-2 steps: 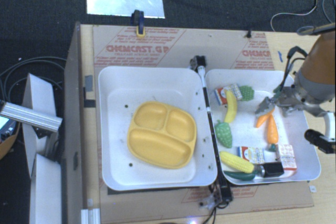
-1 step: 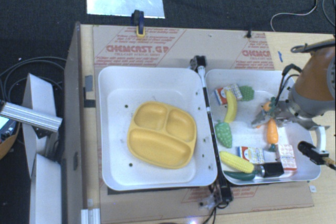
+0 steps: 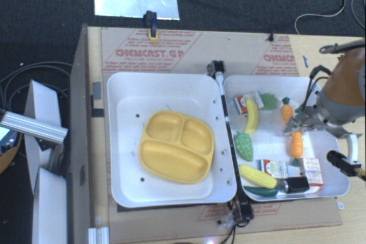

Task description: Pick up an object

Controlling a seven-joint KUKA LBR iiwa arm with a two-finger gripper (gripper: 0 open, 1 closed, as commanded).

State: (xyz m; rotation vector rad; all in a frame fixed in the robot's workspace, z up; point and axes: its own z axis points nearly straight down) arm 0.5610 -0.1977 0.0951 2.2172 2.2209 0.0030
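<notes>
From above, the arm (image 3: 343, 86) comes in at the right edge over the right bin (image 3: 337, 183), and its gripper (image 3: 297, 122) sits low near that bin's right side, just above an orange carrot-like piece (image 3: 296, 144); whether the hand is clenched or released, or touches the piece at all, I cannot tell, since the metal parts there are small and blurred together. Nothing can be seen lifted clear of the bin. The right bin holds a loose group of toy food: one banana (image 3: 251, 115), two orange carrot-like pieces, the second one (image 3: 286, 110) nearer the far wall, one green lumpy piece (image 3: 244, 146), one corn cob (image 3: 257, 176), one small greenish item (image 3: 267, 101) by the far wall, three small printed cartons (image 3: 242, 103) (image 3: 274, 168) (image 3: 312, 171), one black object (image 3: 296, 184) and a dark green piece (image 3: 262, 191) at the near wall. The left bin (image 3: 123, 140) holds one yellow divided tray (image 3: 177, 146), lying flat with three compartments.
</notes>
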